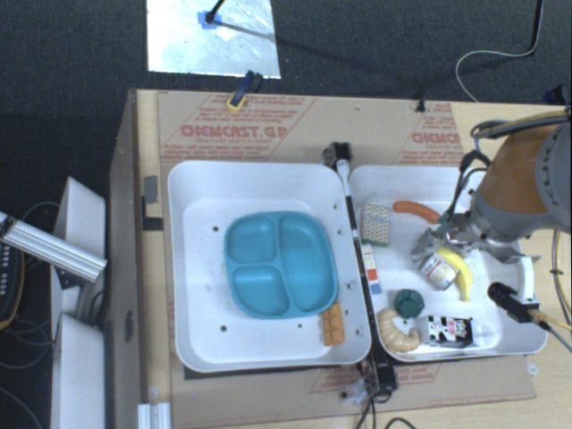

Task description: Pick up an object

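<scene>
The grey arm with its orange band (523,172) reaches in from the right over the right-hand shallow white bin (386,186); its two-finger gripper (435,242) hangs low in the middle of that bin, but how wide it stands and whether it has hold of anything cannot be told from this slant. Just below the gripper lies a small silvery can on its side (438,273), with a yellow banana (458,271) curving along the can's right side, touching it; up and to the left of the gripper rests an orange sausage-shaped toy (416,210); further left, near the bin's inner wall, is a pale speckled rectangular block (375,223). Below the gripper, toward the near rim, sit a dark green round lump (409,303), a tan croissant-shaped piece (399,329) and a flat black-and-white box (451,330). Well to the gripper's left, the left-hand white bin (201,204) holds a light blue three-compartment plastic plate (279,264); a small orange-brown waffle-textured bar (332,325) lies just beside the plate's lower right corner.
</scene>
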Controlling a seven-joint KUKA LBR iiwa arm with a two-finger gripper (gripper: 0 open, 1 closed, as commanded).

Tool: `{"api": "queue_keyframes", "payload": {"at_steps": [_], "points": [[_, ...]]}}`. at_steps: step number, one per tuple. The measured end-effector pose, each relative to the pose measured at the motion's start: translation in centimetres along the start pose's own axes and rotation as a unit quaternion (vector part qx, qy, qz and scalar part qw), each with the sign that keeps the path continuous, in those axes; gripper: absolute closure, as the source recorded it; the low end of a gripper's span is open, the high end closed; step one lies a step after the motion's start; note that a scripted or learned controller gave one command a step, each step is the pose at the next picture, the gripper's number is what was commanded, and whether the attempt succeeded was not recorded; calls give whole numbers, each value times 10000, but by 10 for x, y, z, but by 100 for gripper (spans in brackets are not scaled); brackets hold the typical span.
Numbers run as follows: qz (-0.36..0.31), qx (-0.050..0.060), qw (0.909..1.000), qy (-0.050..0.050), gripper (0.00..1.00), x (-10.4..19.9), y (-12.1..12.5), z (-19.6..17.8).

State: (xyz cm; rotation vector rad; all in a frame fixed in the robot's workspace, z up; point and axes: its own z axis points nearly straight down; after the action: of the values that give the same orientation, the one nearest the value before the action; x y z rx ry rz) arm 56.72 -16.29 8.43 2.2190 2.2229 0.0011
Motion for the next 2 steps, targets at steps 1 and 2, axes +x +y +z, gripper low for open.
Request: {"api": "queue_keyframes", "payload": {"at_steps": [1, 2], "points": [[-2, -14, 10000, -3, 100, 0, 1, -11], [-4, -15, 10000, -3, 0, 0, 1, -11]]}}
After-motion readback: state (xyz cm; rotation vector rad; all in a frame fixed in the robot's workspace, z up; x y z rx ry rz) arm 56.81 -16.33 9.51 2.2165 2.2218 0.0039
